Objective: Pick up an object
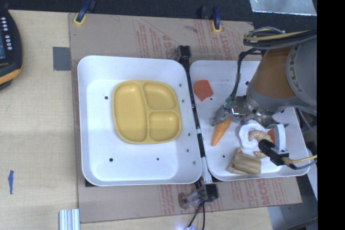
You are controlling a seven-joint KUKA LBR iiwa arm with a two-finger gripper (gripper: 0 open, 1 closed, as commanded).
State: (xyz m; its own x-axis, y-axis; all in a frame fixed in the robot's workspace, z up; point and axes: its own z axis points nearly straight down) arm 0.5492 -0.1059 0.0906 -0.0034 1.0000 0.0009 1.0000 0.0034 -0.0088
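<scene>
Right-hand white bin (215, 70) lay under my gripper (229, 113), jaw state untellable; best approach was straight down over the orange carrot (219, 131), clear of the red block (202, 89).

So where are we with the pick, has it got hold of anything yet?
Nothing looks picked yet. The claw is low in the right white bin, beside the orange carrot-shaped piece, which lies on the bin floor. The red block, tan wooden piece and white ring-shaped object also lie there. The yellow divided plate sits in the left bin. Grasping and lifting remain.
</scene>
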